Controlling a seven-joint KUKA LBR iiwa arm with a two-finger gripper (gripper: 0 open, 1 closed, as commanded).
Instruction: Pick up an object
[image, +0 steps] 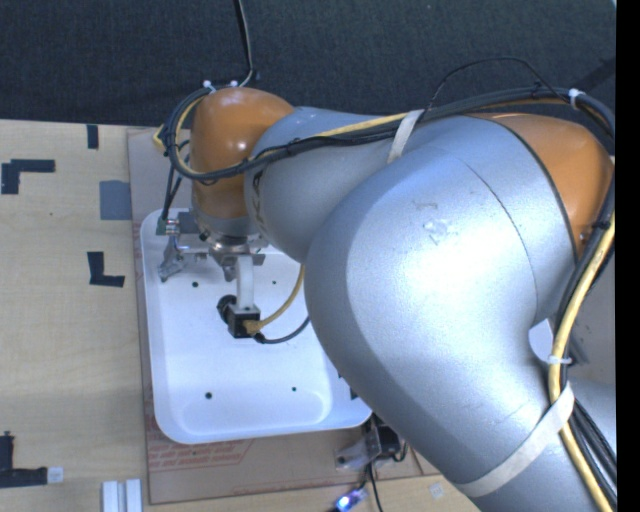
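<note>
One white bin (228, 405) lies on the tabletop (60, 350), its pale floor showing small dark dots. The claw (200, 262) hangs over the bin's far left corner, close to the rim; whether it is apart or together cannot be told. The grey arm (450, 300) covers the bin's right side, so where the object lies cannot be told. The bin's near floor is open, and so is the tabletop to its left.

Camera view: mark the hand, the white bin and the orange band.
hand (203, 262): camera view, its lower middle.
white bin (240, 392): camera view, bare floor.
orange band (226, 130): camera view, its rounded top.
</note>
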